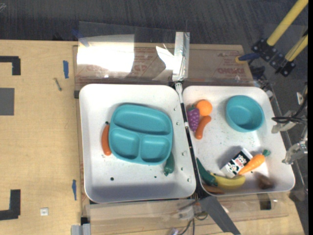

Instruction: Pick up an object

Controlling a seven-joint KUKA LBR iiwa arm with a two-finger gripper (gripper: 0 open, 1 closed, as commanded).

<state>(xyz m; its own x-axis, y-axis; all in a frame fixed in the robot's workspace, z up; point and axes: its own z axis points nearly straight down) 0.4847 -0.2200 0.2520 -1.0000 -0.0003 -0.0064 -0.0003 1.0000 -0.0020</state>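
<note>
**Two bins of toy food, hand's state unreadable**

Whether the hand is apart or together cannot be told from this view.

The counter [34, 131] is pale wood with black tape marks near its left edge; dark carpet lies beyond its far edge, and yellow bars cross the top right corner.

The right bin [281, 180] holds most of the loose objects. A teal bowl [244, 112] sits in its far right corner. An orange [203, 106], purple grapes [194, 116] and a red sausage [201, 127] cluster by its left wall. Along its near edge lie a banana [229, 181], a carrot [253, 163] and a black-and-white carton [237, 163], the carrot resting against the carton.

The left bin [93, 180] carries a teal divided plate [141, 133] with an orange stick [105, 140] just beside its left rim.
</note>
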